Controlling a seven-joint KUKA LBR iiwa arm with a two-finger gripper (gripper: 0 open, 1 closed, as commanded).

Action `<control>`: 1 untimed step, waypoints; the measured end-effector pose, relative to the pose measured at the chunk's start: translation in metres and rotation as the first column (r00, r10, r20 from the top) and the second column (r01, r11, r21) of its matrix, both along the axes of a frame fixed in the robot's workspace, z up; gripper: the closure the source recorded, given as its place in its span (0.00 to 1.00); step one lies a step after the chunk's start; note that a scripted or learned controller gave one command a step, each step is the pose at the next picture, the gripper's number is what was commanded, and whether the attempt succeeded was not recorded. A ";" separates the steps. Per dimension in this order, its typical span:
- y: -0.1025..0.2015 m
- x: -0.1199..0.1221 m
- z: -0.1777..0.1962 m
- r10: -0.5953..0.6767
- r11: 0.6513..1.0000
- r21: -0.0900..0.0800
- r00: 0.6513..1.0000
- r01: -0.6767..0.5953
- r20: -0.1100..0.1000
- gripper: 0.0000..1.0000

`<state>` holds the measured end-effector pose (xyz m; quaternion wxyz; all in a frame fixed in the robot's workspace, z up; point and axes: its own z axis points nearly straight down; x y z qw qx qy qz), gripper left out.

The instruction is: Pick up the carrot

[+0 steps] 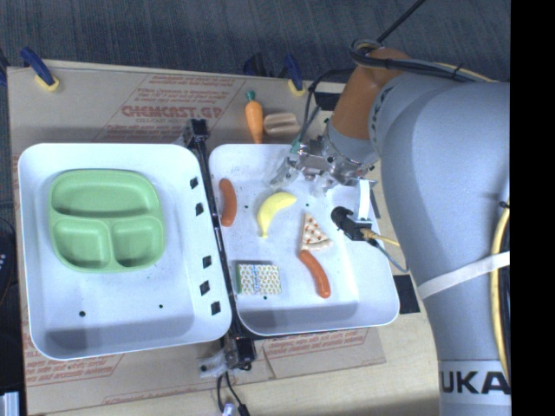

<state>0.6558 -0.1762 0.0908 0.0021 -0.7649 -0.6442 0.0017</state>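
Note:
The carrot (253, 120), orange with a green top, lies on the cardboard just beyond the far rim of the right bin (373, 306), outside both bins. My gripper (305, 171) hangs over the far part of the right bin, to the right of the carrot and nearer the camera, apart from it. Its fingers (284, 173) are spread open with nothing between them.
The right bin holds a yellow banana (275, 210), a pizza slice (314, 233), two sausages (228, 202) (316, 273) and a patterned square (258, 278). A tan bun-like piece (280, 125) lies right of the carrot. A green divided tray (107, 217) sits in the left bin (52, 319).

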 end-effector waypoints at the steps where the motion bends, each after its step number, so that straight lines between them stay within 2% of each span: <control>1: 0.038 0.001 0.039 -0.330 0.944 -0.001 0.944 0.330 0.002 0.00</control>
